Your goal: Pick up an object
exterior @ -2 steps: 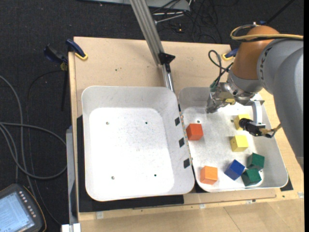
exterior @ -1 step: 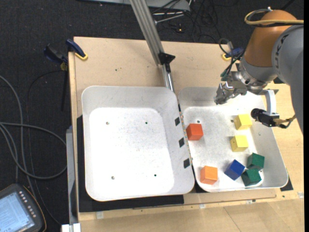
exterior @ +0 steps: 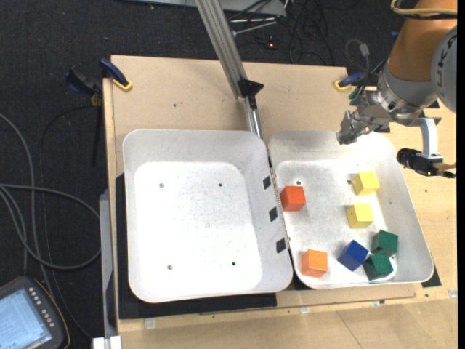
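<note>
Gripper over right bin's far edge

I see my gripper [exterior: 351, 133] above the right bin [exterior: 320, 151] back rim, grip state unreadable. Blocks lie well apart from it: orange cube [exterior: 293, 198], two yellow [exterior: 365, 182], blue [exterior: 354, 254], green pair [exterior: 381, 253]

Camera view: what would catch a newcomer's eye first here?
Probably the bright blocks scattered in the right bin: two orange, two yellow, one blue block and two green ones huddled at its near corner. Next, the arm's orange band at the upper right, with the gripper poised above that bin's far edge. The left bin beside it looks bare by contrast.
</note>
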Available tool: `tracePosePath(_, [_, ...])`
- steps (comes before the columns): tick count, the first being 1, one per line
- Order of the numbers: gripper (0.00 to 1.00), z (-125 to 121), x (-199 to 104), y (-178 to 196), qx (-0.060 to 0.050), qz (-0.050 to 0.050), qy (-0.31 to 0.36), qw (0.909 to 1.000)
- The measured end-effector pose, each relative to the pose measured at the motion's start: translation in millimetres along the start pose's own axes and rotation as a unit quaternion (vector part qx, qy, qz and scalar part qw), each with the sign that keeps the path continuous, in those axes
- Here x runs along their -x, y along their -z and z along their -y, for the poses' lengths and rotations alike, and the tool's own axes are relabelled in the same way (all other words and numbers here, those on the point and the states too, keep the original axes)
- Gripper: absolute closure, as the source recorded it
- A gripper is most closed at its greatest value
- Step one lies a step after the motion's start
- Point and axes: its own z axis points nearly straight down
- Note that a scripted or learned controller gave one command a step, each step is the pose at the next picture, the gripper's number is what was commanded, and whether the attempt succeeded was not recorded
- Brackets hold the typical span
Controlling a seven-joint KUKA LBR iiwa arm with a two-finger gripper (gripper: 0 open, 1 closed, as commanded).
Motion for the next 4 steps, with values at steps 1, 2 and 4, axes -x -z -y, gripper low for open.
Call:
tracePosePath(1, [1.0, -1.0, -0.1, 15.1, -0.002, -0.001, 0.001, 1.0])
tracePosePath(2, [1.0, 11.7, -53.9, 25.9, -0.003, -0.002, 0.004, 1.0])
tracePosePath(4, [1.0, 28.2, -162.2, 26.3, -0.004, -0.002, 0.004, 1.0])
